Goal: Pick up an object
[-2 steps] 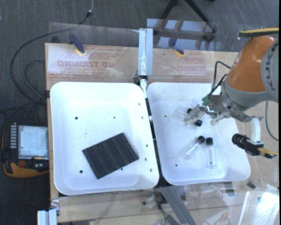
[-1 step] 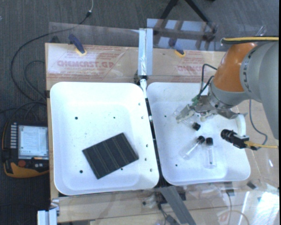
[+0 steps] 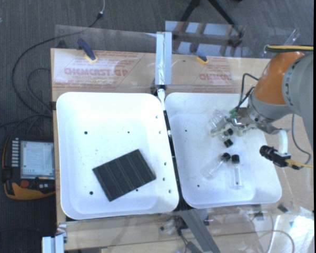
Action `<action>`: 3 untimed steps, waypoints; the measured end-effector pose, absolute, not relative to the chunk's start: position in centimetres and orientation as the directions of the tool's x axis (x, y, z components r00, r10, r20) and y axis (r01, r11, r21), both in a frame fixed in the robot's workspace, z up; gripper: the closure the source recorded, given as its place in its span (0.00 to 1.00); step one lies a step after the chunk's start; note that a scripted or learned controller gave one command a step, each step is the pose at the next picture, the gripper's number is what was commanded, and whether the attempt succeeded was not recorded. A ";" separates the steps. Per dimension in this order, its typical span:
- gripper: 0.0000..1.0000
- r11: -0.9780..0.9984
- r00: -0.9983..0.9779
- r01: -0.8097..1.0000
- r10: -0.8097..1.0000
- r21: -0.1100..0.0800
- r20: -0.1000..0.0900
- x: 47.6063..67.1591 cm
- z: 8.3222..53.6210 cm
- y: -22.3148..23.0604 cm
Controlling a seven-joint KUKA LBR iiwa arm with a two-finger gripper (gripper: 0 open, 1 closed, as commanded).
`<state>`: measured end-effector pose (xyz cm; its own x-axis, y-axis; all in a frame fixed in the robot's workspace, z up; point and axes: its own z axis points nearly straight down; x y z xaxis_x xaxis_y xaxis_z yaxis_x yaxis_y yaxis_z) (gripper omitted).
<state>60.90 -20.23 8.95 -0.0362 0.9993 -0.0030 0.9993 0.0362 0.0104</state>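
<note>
Several small clear vials with black caps lie in the right bin. One clear vial lies near the bin's upper middle, with loose black caps just below it. Two more capped vials lie lower down. A dark ribbed rectangular pad lies flat and skewed in the left bin. My gripper is low over the upper right part of the right bin, right beside the uppermost vial. Whether it touches that vial cannot be made out.
The arm's orange band and grey wrist hang over the right bin's far right corner. A black fitting on a white cable sits at that bin's right rim. The ridge between the bins runs down the middle. A teach pendant lies on the floor at left.
</note>
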 end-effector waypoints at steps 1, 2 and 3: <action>1.00 0.036 -0.036 0.999 0.999 0.014 -0.004 61.0 10.0 -20.2; 1.00 -0.041 0.041 0.999 0.999 0.000 -0.003 66.5 21.8 -17.1; 1.00 -0.134 0.134 0.991 0.991 -0.003 -0.001 63.9 25.9 -9.8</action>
